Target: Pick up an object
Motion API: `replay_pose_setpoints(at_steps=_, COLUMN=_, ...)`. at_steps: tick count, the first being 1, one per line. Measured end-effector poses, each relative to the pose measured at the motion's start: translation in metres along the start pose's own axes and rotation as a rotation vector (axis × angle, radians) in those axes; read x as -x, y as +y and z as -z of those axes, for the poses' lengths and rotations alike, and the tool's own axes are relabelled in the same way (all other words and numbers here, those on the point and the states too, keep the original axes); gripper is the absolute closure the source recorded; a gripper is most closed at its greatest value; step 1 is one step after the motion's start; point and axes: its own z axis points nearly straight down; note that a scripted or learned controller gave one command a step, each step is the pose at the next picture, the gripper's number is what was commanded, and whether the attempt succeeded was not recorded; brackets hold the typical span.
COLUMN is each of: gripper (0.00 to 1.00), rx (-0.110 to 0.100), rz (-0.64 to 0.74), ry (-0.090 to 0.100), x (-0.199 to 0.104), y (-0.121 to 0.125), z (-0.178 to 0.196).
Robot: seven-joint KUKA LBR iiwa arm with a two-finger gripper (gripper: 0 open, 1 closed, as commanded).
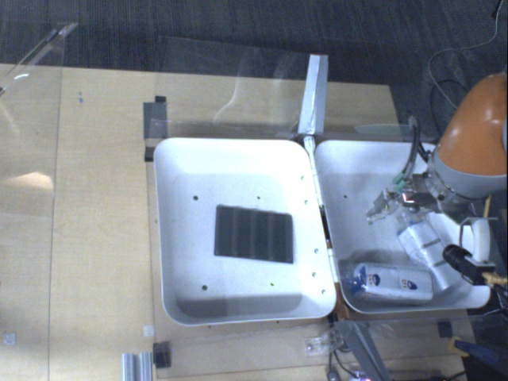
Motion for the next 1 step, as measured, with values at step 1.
replay_pose_setpoints(at_steps=1, gripper=0.00, rx=0.003, rz=0.016, ry=-0.002, x=0.0842, y=0.0144, z=0.0082)
